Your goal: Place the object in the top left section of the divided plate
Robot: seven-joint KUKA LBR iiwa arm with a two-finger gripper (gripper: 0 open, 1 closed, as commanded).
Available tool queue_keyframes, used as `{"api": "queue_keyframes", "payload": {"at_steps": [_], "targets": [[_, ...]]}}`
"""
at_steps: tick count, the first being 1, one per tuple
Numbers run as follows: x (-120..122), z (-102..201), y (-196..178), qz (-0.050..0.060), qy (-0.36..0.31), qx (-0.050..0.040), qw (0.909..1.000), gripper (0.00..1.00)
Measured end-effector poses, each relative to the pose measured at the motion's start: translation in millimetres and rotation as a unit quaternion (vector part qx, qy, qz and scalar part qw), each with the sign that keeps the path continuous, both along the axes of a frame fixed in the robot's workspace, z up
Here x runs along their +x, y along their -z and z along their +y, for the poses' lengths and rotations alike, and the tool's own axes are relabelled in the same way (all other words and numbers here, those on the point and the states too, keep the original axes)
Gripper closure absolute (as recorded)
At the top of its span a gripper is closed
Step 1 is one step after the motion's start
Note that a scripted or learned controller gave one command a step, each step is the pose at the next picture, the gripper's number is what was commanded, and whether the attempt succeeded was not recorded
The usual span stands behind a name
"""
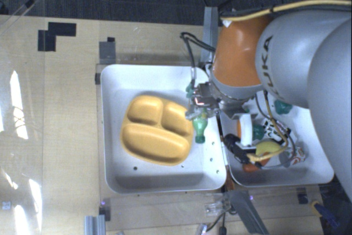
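1. The gripper [199,118] hangs over the right edge of the left bin [110,118], at about three o'clock from the divided plate [157,129]. A small green object [199,130] shows at its tip, apparently between the fingers, so I judge it gripped, though the view is too small to be sure.
2. That green object sits just beside the plate's right rim, not yet over any section.
3. The yellow plate lies in the middle of the left bin, its two small sections toward twelve o'clock and the large one toward six. The top left section [144,109] lies at about ten o'clock from the gripper.
4. The carry probably needs a short move toward nine to ten o'clock before release.
5. At three o'clock, the right bin [319,173] holds mixed items, a yellow piece [269,147] among them, likely the supply pile.
6. The grey arm [308,47] with its orange band [239,55] covers much of that bin.
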State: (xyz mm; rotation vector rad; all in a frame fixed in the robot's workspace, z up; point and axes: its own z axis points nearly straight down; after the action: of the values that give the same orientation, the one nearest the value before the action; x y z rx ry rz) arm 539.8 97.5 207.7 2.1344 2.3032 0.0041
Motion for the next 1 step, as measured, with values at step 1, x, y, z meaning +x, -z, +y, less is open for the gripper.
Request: {"api": "queue_keyframes", "payload": {"at_steps": [1], "targets": [[-52.2, 2.6, 24.3, 0.001, -0.015, -0.0002, 0.9999, 1.00]]}}
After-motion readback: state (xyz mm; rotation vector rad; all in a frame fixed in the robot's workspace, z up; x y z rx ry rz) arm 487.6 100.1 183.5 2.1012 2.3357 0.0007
